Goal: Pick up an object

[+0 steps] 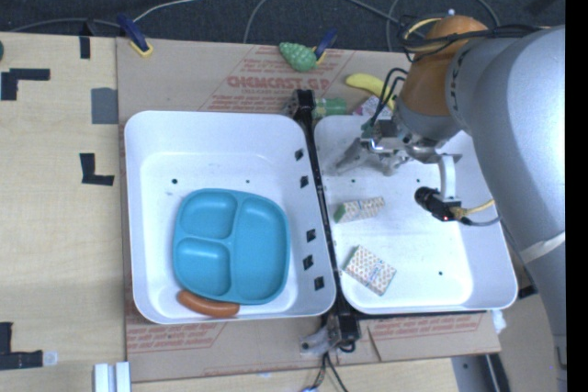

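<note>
My gripper (pixel 372 162) hangs over the upper part of the right bin (pixel 459 285), its fingers spread open with nothing between them. Just below it on the bin floor lies a small green-and-beige wrapped bar (pixel 360 209). A patterned white packet (pixel 369 270) lies nearer the front of the same bin. In the left bin (pixel 156 142) sits a blue divided plate (pixel 230 245), and an orange sausage (pixel 209 305) rests against the plate's front edge.
A yellow banana (pixel 367 84) and a green lumpy object (pixel 298 56) lie on the cardboard behind the bins. A black divider clip (pixel 303 102) sits where the two bins meet. The grey arm (pixel 514 133) covers the right side.
</note>
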Motion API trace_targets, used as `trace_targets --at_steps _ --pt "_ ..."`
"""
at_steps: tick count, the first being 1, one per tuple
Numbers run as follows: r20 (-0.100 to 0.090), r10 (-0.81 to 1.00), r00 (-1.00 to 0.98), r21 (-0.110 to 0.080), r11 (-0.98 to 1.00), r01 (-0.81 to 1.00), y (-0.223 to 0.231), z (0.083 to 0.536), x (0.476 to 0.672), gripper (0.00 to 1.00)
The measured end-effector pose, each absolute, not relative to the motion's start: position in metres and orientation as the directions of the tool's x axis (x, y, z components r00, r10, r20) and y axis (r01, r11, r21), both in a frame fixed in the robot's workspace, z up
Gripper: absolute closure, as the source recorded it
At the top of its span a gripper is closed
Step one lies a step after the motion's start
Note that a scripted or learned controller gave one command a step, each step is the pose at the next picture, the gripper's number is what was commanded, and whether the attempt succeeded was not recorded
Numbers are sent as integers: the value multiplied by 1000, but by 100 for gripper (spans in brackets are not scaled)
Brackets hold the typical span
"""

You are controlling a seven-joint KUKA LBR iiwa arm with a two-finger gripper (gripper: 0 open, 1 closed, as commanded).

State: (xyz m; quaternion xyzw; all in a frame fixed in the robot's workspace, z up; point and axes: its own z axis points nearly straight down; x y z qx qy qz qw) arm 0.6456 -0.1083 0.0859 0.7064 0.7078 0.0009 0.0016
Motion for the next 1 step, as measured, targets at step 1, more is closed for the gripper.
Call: trace_targets --at_steps 1 --pt "-1 1000 -2 1 2 1000 -94 85 669 0"
